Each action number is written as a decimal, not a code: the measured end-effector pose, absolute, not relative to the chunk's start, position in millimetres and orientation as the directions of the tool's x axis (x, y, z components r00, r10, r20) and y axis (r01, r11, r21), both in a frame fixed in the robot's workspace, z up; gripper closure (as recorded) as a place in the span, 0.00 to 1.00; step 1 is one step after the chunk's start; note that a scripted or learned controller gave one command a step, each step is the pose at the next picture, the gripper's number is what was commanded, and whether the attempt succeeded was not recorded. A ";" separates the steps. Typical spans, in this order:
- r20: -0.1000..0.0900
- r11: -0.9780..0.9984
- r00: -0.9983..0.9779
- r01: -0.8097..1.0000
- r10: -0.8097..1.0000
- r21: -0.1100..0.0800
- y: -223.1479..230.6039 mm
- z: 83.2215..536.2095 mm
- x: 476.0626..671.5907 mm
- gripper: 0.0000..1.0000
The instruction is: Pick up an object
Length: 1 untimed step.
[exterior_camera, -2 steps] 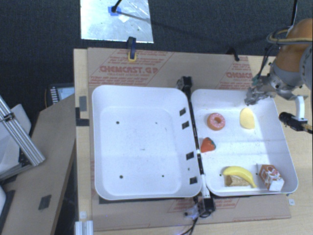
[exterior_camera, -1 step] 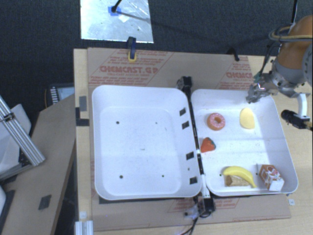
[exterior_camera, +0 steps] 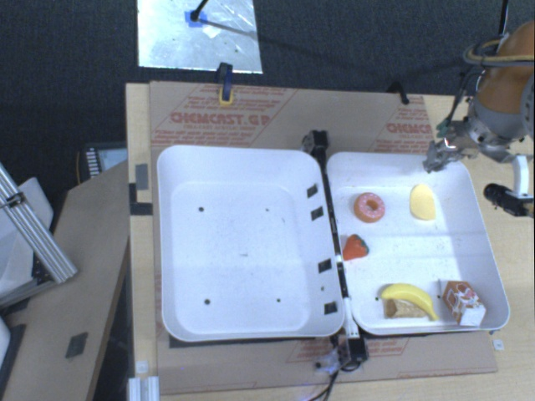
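Note:
The right bin [exterior_camera: 481,224] holds a pink-frosted donut [exterior_camera: 369,207], a pale yellow lemon-shaped piece [exterior_camera: 423,202], a red strawberry [exterior_camera: 355,246] near the divider, a yellow banana [exterior_camera: 411,296] lying over a brown bread slice [exterior_camera: 401,309], and a small red-and-white box [exterior_camera: 462,302] in the near right corner. My gripper [exterior_camera: 436,158] hangs over the far right corner of this bin, above and just right of the yellow piece, apart from it. Nothing shows between its tips.
The left bin [exterior_camera: 242,241] lies beside the right one, with black clips along the shared divider [exterior_camera: 328,224]. A shiny metal sheet [exterior_camera: 201,23] lies behind the bench. Aluminium framing [exterior_camera: 33,241] stands at the left edge.

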<state>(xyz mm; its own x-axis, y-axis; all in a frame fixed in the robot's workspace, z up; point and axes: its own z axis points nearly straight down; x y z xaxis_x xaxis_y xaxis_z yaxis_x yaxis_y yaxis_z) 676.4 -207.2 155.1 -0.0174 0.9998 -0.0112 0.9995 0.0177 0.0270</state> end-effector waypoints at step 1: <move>-0.001 0.004 -0.004 1.000 1.000 0.004 -206.9 195.6 669.1 1.00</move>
